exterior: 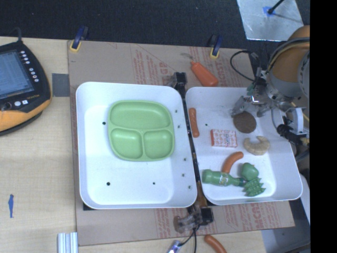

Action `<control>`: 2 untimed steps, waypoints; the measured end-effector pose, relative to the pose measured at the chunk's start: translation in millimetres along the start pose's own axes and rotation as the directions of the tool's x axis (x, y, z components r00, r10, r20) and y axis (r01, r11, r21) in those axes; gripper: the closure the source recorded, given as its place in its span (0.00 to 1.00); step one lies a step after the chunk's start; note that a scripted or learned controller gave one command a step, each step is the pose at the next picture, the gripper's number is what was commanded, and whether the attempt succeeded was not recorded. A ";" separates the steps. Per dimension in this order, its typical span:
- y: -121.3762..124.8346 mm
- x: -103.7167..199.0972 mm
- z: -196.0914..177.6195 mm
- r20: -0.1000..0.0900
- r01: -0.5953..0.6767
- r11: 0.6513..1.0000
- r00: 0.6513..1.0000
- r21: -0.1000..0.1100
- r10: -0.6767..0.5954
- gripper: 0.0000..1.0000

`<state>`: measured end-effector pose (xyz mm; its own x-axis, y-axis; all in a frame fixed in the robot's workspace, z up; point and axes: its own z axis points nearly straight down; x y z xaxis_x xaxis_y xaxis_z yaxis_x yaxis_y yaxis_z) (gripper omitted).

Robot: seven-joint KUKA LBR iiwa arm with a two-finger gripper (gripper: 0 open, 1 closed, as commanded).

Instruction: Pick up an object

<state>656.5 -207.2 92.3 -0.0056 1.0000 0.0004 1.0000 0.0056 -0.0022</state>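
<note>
Where the arm [292, 57] reaches in over the top right corner of the right bin [284, 194], its fingers [251, 105] splay apart, released, with nothing between them. They hang just above a round brown disc [244, 123] that lies on the bin floor; whether they touch it I cannot tell.

Just below and to the right of the disc is a beige, curved piece [256, 145], and to the left of that a small red and white packet [224, 138]. Lower down, an orange sausage-shaped piece [232, 161] slants toward a green bottle [220, 178] lying on its side, with a green leafy piece [251, 179] beside the bottle's right end. Another slim orange piece [193, 122] lies along the bin's left wall.

The left bin [95, 188] holds a green divided plate [141, 129] with three compartments.

Outside the bins, on the cardboard-covered surface [131, 62], an orange carrot-like piece [204, 74] rests just above the right bin, and another orange piece [216, 242] lies near the lower edge. A teach pendant [21, 86] with a screen sits at the far left.
</note>
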 end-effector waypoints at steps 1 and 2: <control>-71.9 49.8 0.8 0.001 0.000 1.000 1.000 0.002 0.000 0.00; -25.2 74.3 0.3 0.001 0.000 1.000 1.000 0.001 0.000 0.00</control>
<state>630.9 -133.0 92.0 -0.0058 1.0000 -0.0004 1.0000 0.0058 -0.0034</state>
